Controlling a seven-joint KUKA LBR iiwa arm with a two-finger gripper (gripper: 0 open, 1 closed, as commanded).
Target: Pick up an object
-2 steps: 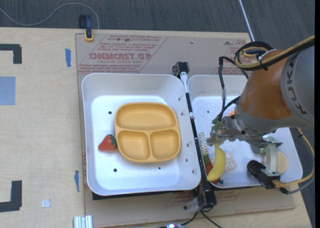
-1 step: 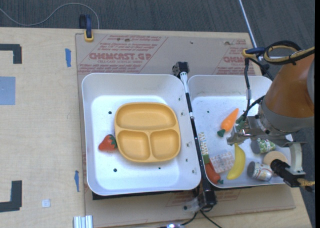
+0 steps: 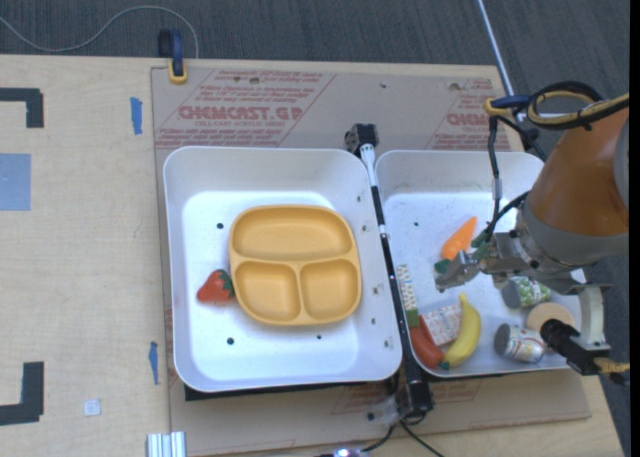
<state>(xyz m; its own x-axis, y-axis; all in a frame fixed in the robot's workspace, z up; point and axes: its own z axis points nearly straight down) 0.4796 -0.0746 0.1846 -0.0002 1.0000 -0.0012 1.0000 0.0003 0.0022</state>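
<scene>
Orange carrot [image 3: 461, 238] in right bin [image 3: 420, 185], at one o'clock from pincer [image 3: 455, 267]. Approach step, by the look of it; pincer state impossible to tell. Next: lower squarely over carrot.

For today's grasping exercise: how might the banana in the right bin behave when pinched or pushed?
The banana looks smooth and curved, so it may slip or pivot when pushed. It lies against a red toy, which would probably shift too.
</scene>
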